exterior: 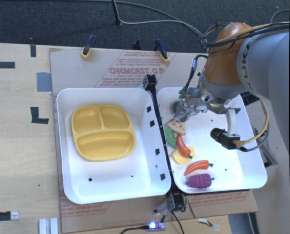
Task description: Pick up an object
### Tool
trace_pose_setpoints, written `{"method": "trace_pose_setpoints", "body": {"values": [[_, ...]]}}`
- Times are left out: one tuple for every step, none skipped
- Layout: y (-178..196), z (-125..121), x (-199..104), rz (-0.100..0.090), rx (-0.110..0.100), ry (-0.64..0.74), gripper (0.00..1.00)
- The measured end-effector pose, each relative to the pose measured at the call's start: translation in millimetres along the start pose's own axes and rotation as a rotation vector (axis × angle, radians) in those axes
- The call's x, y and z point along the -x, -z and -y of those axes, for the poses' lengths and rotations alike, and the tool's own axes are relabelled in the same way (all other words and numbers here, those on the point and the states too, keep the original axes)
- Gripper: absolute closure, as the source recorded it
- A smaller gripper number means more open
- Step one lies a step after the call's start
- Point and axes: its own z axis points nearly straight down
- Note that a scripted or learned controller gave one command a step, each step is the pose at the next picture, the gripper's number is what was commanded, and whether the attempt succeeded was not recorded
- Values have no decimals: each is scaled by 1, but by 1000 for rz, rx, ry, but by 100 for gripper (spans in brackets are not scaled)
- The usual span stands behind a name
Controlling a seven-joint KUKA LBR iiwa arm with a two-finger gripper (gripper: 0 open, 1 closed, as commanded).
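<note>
In the right bin (242, 172) lie several toy foods near its left wall. A tan cracker-like piece (176, 127) sits above a green piece (170, 138), a red chili (182, 146) and a yellow slice (179, 157). Lower down are an orange-red pepper (197, 166) and a purple grape bunch (199, 181). My gripper (182, 112) hangs at the bin's upper left, just above the tan piece, its fingers pointing down-left. Nothing shows between the fingers.
The left bin (67, 179) holds a yellow divided plate (103, 132). A black divider (157, 130) runs between the bins. The grey arm with its orange band (228, 57) covers the right bin's upper right. A black cable end (225, 138) hangs over the bin's middle.
</note>
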Motion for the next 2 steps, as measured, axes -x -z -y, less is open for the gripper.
{"method": "trace_pose_setpoints", "body": {"values": [[6, 16, -42, 0, 1, 0, 100], [7, 48, -92, 0, 0, 1, 100]]}}
